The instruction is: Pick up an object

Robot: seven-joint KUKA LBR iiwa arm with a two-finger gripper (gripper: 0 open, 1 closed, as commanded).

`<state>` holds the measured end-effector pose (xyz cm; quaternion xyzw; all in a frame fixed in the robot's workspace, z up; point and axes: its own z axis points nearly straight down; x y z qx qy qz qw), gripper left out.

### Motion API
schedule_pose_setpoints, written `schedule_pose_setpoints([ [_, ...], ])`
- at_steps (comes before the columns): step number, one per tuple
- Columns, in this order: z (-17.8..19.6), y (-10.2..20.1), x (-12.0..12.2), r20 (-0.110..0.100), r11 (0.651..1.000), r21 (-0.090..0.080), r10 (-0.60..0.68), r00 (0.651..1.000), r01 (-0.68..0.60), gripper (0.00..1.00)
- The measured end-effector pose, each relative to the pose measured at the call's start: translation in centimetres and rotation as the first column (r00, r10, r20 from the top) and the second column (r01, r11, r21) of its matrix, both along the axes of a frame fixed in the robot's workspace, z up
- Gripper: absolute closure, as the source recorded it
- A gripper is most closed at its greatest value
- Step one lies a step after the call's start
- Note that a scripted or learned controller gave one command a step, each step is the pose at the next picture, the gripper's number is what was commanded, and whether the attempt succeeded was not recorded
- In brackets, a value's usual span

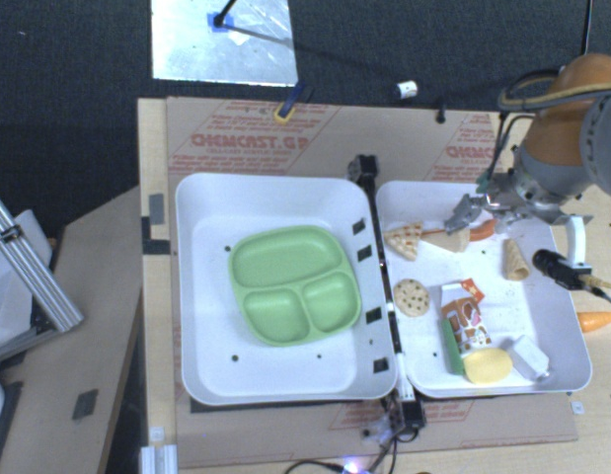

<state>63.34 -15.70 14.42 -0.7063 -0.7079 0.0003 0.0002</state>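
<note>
My gripper (470, 208) hangs low over the back of the right bin (557, 349), reaching in from the right. Just below it lie a pale wedge (446, 241) and an orange-red piece (481, 230); whether it touches them I cannot tell. A waffle-like slice (404, 238) lies to their left. Further forward are a cookie (412, 296), an orange and green box (462, 327), a yellow round piece (488, 365) and a white block (528, 355). A cone (515, 260) lies right of the gripper.
The left bin (201, 265) holds a green divided plate (290, 282). An orange carrot-like piece (598, 319) rests at the right bin's right rim. A black divider (376, 265) runs between the bins. A foil sheet (226, 28) lies beyond the bench.
</note>
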Motion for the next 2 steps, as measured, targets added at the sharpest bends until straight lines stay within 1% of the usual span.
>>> schedule_pose_setpoints([
  [1, -6.13, 0.35, 0.4, -0.001, 1.0, 0.0, 0.004, 1.0, -0.004, 0.0],
  [2, -5.9, 0.35, 0.48, 0.002, 1.0, 0.0, 0.003, 1.0, -0.003, 0.0],
])
